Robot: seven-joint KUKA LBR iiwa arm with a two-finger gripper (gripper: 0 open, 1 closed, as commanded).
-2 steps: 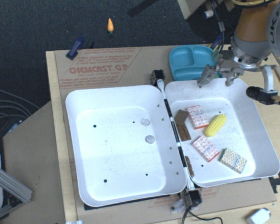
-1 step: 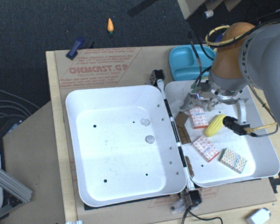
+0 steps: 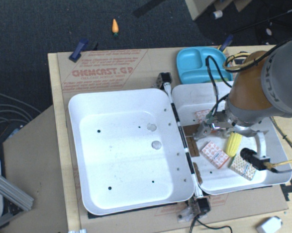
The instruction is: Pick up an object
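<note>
Grey arm (image 3: 275,79) reaching in from the right, orange-banded wrist lowered, gripper (image 3: 211,128) pointing down and left.

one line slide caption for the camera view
KUKA arm lowers its claw into the right bin beside a yellow corn cob and patterned packets.

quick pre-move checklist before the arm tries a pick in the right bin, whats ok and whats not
1. Arm over the right bin: ok, the wrist hangs above its left-middle part.
2. Gripper state: cannot tell, the arm's body hides it.
3. Something held already: cannot tell from this view.
4. Targets in reach: ok, a yellow corn cob and two patterned packets lie in the right bin, close together.
5. Black cable looping over the arm: cannot tell if it could snag.
6. Left bin: ok, the arm is not over it.
</note>
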